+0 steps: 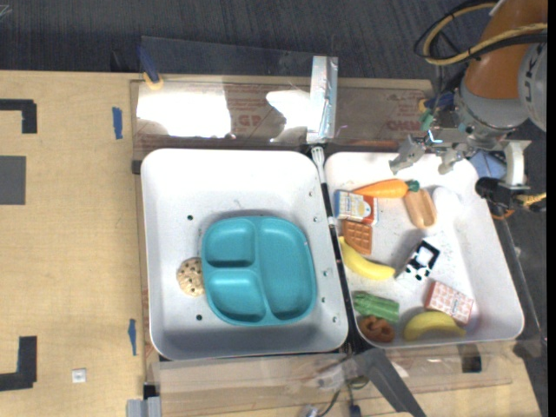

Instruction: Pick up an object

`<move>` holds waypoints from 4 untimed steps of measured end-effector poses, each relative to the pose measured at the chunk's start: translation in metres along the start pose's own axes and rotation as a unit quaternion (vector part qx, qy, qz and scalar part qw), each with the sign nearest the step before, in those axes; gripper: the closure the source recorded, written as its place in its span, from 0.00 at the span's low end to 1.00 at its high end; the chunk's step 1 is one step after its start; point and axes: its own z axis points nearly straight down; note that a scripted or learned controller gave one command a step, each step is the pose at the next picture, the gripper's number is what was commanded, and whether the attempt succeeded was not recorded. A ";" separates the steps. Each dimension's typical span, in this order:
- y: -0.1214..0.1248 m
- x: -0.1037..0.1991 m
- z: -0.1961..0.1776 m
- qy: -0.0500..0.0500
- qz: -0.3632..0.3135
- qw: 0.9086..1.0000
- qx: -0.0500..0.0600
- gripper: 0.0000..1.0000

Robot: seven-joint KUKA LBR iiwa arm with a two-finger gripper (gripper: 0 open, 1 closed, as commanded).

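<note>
A light wooden bench (61,259) is carrying two shallow white bins, and dark carpet is showing behind it. The left bin (234,172) is holding a smooth teal divided tray (258,269) with a round cookie (190,275) touching its left edge. The right bin (486,259) is holding small toy foods: an orange carrot (382,188), a hot dog (420,207), a curved yellow banana (367,263) and a waffle (358,234). The gripper (432,156) is hanging above the far edge of the right bin with its fingers apart, gripping nothing.
</note>
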 end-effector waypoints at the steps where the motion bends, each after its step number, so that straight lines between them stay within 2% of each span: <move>1: -0.042 -0.019 0.090 -0.001 -0.019 1.000 -0.004 0.00; 2: -0.040 -0.021 0.078 -0.003 -0.018 1.000 -0.008 1.00; 3: -0.054 0.022 0.074 0.001 -0.030 1.000 0.000 1.00; 4: -0.039 0.094 0.003 0.000 0.085 0.996 -0.002 1.00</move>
